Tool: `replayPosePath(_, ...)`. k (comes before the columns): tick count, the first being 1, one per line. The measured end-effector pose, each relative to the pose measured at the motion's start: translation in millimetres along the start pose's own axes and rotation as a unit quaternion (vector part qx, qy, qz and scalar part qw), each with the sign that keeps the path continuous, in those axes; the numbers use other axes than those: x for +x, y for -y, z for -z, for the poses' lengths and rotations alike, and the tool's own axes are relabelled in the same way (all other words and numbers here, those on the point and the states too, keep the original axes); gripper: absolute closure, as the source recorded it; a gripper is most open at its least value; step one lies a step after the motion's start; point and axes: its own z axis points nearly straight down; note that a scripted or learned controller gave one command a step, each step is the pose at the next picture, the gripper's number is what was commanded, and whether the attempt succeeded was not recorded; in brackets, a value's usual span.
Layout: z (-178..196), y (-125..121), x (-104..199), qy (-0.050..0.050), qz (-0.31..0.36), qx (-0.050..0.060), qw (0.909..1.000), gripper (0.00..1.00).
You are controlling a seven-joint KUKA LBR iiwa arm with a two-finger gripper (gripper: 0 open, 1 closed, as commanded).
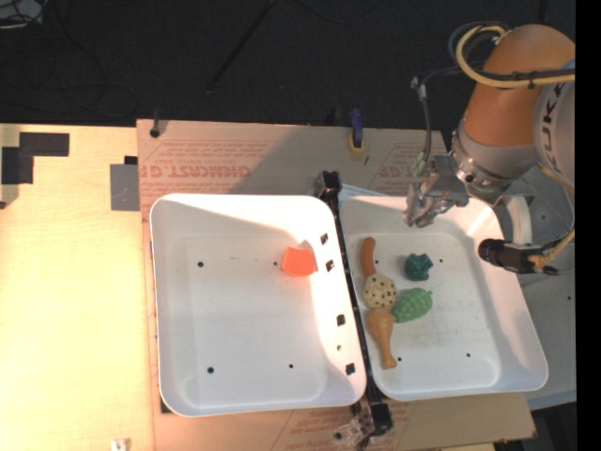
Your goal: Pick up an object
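**Gripper above right bin, nothing held**

Right bin [512, 346]: drumstick toy [382, 334] nearest, then spotted ball [379, 291], green lump [413, 304], teal piece [418, 267], brown sausage [368, 255]. Left bin [188, 346]: orange block [300, 262]. Gripper [420, 216] hovers over the right bin's far edge, jaws narrow, holding nothing.

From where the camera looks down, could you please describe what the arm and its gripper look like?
The arm is grey with a broad orange band above the wrist. A pale yellow cable loops over the band. The gripper is a small grey metal piece with thin dark wires rising beside it.
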Motion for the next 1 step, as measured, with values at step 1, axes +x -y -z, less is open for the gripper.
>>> replayPosePath(1,183.2,44.5,17.9,0.001,0.000,-0.010,0.9999,1.00)
